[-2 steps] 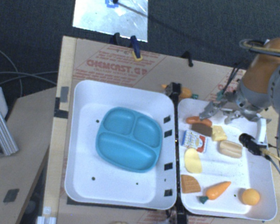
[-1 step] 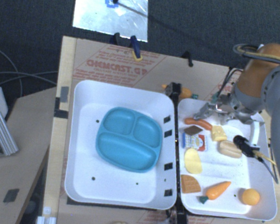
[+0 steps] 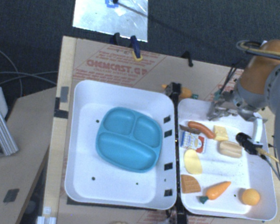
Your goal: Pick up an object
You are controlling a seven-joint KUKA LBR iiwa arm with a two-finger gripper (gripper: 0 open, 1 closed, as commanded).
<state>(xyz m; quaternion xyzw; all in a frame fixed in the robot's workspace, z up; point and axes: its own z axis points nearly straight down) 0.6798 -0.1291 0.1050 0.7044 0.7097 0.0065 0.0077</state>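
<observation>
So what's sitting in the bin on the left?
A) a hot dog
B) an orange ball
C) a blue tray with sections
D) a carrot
C. The blue tray, split into three sections, lies in the left bin, while the carrot, the hot dog and the orange ball all lie in the right bin.

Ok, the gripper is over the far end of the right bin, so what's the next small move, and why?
Probably ease the gripper a little toward the near side and down onto the hot dog. The gripper sits at the far rim of the right bin, nothing shows between its fingers, and the hot dog is the closest item, lying clear of the yellow block.
</observation>
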